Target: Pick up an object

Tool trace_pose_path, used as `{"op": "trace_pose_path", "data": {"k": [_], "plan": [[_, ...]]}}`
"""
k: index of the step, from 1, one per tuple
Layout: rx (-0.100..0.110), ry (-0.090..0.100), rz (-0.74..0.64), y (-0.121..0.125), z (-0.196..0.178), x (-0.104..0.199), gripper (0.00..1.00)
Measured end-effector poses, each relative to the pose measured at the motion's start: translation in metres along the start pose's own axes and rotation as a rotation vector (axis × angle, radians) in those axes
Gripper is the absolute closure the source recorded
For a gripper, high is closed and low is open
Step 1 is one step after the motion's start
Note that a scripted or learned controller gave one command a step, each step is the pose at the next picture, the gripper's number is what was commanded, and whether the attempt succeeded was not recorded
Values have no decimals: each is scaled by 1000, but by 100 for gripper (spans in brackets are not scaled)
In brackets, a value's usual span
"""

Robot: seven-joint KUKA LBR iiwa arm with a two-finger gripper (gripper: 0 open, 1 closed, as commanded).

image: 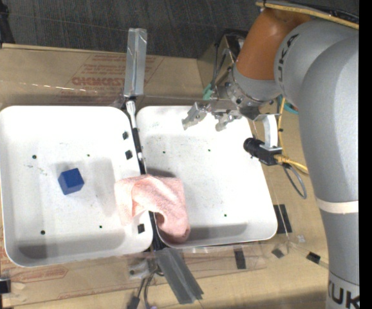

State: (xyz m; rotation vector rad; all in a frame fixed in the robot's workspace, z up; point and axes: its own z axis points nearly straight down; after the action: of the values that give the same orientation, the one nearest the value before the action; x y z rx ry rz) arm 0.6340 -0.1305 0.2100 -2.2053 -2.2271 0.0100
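Observation:
A small blue cube (71, 180) sits in the left bin (18, 134), left of its middle. A pink cloth (158, 204) is draped over the divider between the two bins, near the front, lying partly in each. My gripper (206, 120) hangs over the back edge of the right bin (237, 172), well apart from both objects. Its two fingers are spread open with nothing between them.
The big grey arm fills the right side of the view, with cables and a black fitting (260, 149) by the right bin's right rim. A metal bar (135, 63) stands behind the divider. Brown cardboard (57, 69) lies behind the bins.

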Motion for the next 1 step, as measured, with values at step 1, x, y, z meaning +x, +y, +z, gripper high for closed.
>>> {"op": "trace_pose_path", "data": {"k": [1], "plan": [[0, 1, -235, -82, 88, -10, 0]]}}
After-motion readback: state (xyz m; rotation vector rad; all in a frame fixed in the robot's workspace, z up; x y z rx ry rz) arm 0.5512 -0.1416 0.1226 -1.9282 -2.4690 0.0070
